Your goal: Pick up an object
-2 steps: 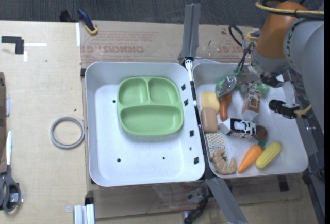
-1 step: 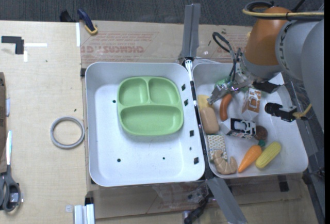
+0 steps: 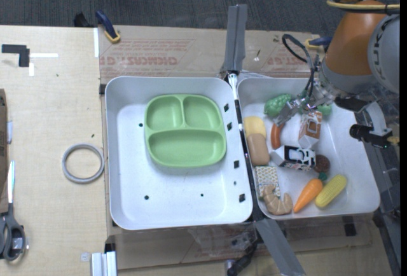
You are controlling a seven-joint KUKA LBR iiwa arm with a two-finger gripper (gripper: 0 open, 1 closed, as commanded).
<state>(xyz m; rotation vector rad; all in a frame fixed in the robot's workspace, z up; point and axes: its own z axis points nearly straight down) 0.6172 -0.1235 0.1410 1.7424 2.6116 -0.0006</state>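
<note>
My gripper [image 3: 297, 109] hangs low over the back of the right bin [image 3: 362, 205], its fingers apart and nothing between them. One slim metal finger [image 3: 285, 116] points down-left beside a green leafy toy [image 3: 276, 104]. An orange-and-white packet [image 3: 310, 127] lies just under the other side. Around them lie a red sausage [image 3: 275, 135], a yellow block [image 3: 255, 124], a tan bun [image 3: 258, 149], a black-and-white carton [image 3: 297, 156], a carrot [image 3: 308, 194] and a corn cob [image 3: 331, 190].
The left bin [image 3: 127, 192] holds a green divided plate [image 3: 186, 130]. A waffle piece [image 3: 267, 175] and a brown pastry [image 3: 277, 202] sit at the right bin's front left. On the bench to the left lie a tape ring [image 3: 82, 162] and scissors [image 3: 11, 234].
</note>
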